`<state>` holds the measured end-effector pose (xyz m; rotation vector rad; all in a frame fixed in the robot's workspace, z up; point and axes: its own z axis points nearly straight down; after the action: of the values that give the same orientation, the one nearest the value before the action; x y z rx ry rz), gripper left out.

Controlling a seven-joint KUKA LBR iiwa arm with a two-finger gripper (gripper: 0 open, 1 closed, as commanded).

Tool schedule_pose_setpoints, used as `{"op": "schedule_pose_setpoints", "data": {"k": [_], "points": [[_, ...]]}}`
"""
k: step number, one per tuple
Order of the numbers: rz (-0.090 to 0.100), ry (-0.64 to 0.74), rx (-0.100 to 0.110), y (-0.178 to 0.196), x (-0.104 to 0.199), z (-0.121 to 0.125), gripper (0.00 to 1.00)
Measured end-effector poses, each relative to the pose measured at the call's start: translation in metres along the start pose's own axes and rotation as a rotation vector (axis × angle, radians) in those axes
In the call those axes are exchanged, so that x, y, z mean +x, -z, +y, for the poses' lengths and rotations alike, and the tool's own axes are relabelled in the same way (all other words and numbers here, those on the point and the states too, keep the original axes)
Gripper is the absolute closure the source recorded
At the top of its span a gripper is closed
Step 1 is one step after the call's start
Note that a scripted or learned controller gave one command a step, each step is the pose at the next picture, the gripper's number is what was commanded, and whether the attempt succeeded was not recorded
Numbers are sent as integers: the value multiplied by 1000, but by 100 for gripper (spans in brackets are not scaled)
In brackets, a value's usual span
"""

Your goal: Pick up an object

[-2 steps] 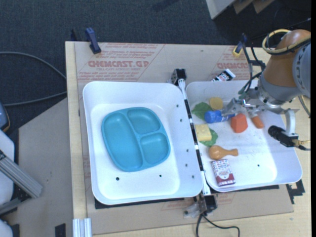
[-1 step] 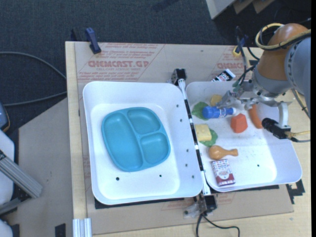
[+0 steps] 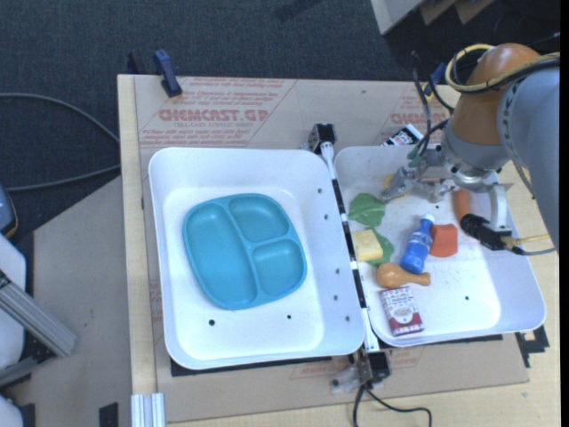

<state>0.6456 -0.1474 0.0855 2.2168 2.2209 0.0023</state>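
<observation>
Two white bins are set side by side on the bench. The left bin (image 3: 169, 238) is occupied by a blue divided plate (image 3: 244, 250), while the right bin (image 3: 498, 305) holds the loose things to be picked from. The gripper (image 3: 418, 178) is seen low over the far end of the right bin, just beyond a green leaf (image 3: 366, 209); whether it is parted or closed cannot be told, and nothing can be seen held by it.

Nearer the camera a blue bottle (image 3: 418, 245) lies beside an orange block (image 3: 444, 240), the two nearly touching. A yellow block (image 3: 368, 245) sits close to the dividing wall, a tan drumstick (image 3: 400, 276) lies just below the bottle, and a small red box (image 3: 402, 310) rests near the front rim.

The step in hand is judged to be the descent onto a chosen thing. A cleaner pick would probably be had from the red box, since it stands apart from its neighbours. The bottle is crowded on both sides, and the yellow block is pressed toward the wall, where little room is left. Open floor is available along the right side of the bin.
</observation>
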Motion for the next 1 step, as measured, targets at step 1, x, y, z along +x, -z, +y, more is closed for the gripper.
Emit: {"op": "schedule_pose_setpoints", "data": {"k": [1], "points": [[-2, 1, -2, 11, 0, 1, 100]]}}
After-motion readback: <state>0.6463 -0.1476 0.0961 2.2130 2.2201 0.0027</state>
